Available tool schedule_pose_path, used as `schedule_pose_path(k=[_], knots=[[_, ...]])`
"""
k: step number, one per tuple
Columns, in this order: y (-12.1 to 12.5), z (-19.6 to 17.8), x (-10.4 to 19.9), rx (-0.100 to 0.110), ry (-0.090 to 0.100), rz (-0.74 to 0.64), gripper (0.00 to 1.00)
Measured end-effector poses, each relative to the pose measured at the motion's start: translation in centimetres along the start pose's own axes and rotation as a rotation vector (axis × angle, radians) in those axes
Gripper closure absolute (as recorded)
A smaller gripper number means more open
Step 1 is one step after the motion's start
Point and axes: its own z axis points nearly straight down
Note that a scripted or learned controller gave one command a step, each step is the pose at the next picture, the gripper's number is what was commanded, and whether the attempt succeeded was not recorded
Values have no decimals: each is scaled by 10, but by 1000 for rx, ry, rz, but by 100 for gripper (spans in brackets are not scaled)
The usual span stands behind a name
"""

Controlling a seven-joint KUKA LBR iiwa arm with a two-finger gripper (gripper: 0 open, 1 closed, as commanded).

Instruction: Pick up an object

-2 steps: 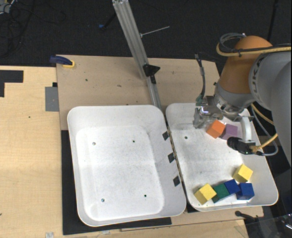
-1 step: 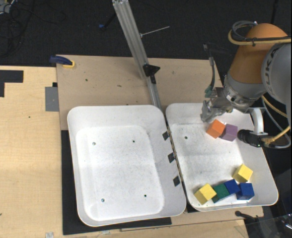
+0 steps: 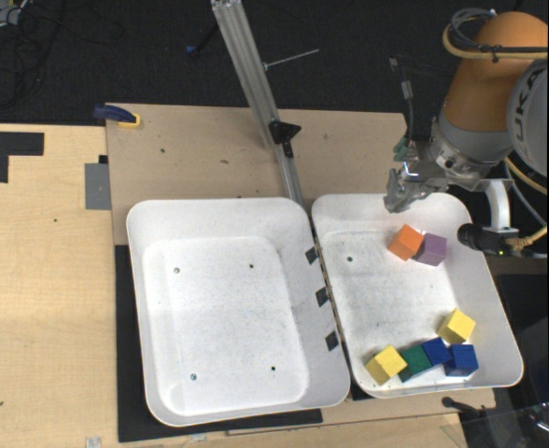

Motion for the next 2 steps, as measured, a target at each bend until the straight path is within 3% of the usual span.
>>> schedule_pose_path(k=[2], knots=[[-17,10,107,9,2,-3,100]])
